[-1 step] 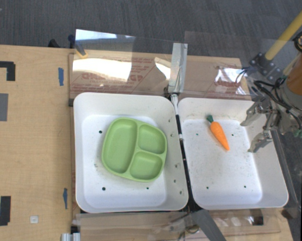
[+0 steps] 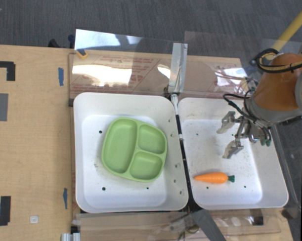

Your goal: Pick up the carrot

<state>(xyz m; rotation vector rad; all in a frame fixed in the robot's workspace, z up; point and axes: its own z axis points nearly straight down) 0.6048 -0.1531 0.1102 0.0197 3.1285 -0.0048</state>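
Carrot (image 2: 213, 178) lying untouched in the right bin (image 2: 274, 193).
You're seeing the gripper (image 2: 230, 138), fingers apart, hovering behind it; carrot's long axis is running left-right.

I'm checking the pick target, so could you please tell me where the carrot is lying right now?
The carrot lies flat in the right bin, near its front edge, below the hand and apart from it.

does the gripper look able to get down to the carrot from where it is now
Probably yes: the gripper hangs over the same right bin as the carrot, which lies alone on the floor, nothing between them.
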